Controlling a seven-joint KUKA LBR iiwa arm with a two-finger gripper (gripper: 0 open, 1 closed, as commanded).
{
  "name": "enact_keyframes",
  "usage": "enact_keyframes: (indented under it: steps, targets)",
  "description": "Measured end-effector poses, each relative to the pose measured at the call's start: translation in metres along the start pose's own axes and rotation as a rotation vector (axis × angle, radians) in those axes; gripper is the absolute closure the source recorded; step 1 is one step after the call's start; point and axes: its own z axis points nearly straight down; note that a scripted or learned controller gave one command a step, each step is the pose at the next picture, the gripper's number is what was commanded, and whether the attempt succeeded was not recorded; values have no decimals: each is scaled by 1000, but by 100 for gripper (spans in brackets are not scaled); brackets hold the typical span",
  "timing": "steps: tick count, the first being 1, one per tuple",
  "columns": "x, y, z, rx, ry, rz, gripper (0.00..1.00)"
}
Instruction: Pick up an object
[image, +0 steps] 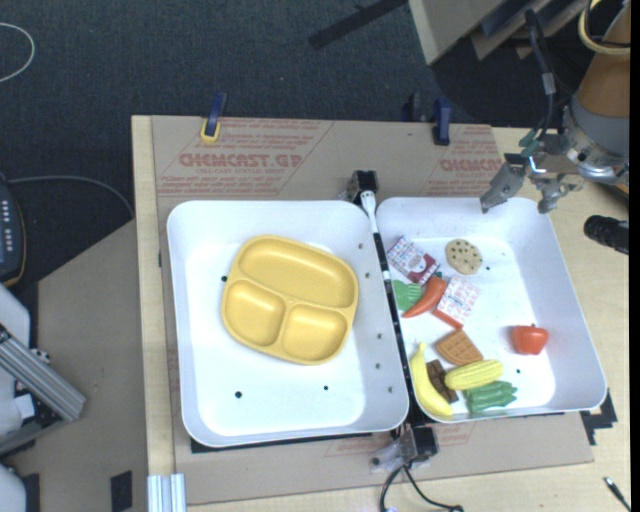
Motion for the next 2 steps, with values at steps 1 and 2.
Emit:
enact_keyframes:
  steps: [1,2]
  targets:
    - [-5,3,45,0,0,0,0]
    - [-14,6,100,-1,0,0,0]
